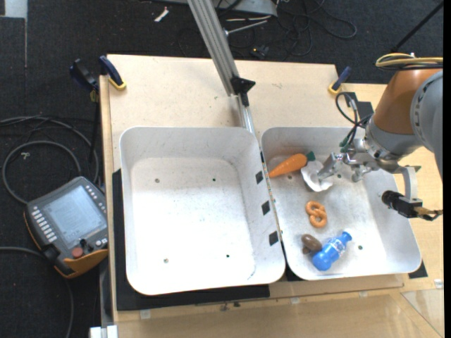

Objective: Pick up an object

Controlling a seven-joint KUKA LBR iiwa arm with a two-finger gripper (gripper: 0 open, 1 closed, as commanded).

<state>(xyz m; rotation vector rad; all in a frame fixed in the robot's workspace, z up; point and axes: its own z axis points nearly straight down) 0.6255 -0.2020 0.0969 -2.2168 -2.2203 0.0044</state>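
Note:
The right bin [394, 252] holds several objects. An orange carrot [288, 165] lies at its upper left. Just right of it is a small white piece [313, 182], which my gripper [330, 170] hangs over or touches at its right edge. Lower down lie an orange pretzel [316, 213], a small brown lump [310, 243] and a blue bottle [330, 251]. The arm [402, 118] comes in from the right, its orange band above the wrist.
The left bin [187, 210] stands beside the right one, their rims meeting at mid-bench. A slanted metal rail [215, 37] runs from the top down to the bins' junction. Clamps sit at the bench's back corners. A teach pendant [67, 224] lies on the floor at left.

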